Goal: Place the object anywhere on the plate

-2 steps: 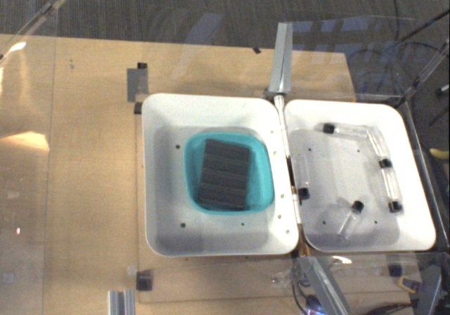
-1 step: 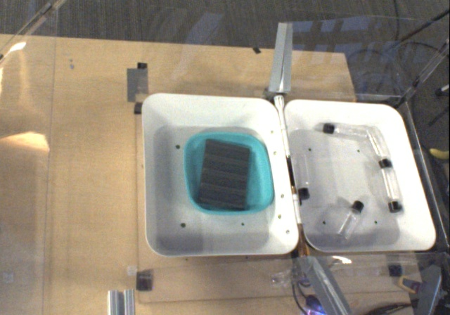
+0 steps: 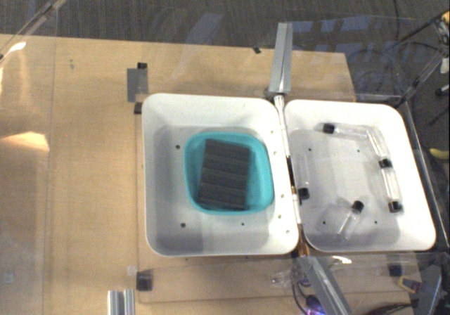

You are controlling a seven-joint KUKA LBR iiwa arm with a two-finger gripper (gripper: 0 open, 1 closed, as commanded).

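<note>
The dark ribbed block point(image 3: 224, 174) is lying flat and centred on the teal plate point(image 3: 263, 174) in the left bin point(image 3: 162, 233) — apparently already placed, nothing gripping it — while clear tubes point(image 3: 380, 155) are sitting loose in the right bin point(image 3: 415, 229).

We see a dark grey ridged rectangular block point(image 3: 225, 174) lying flat on the teal rounded-square plate point(image 3: 262, 181), roughly centered, long side running top to bottom. We see the plate sitting in the left white bin point(image 3: 162, 236).
</note>
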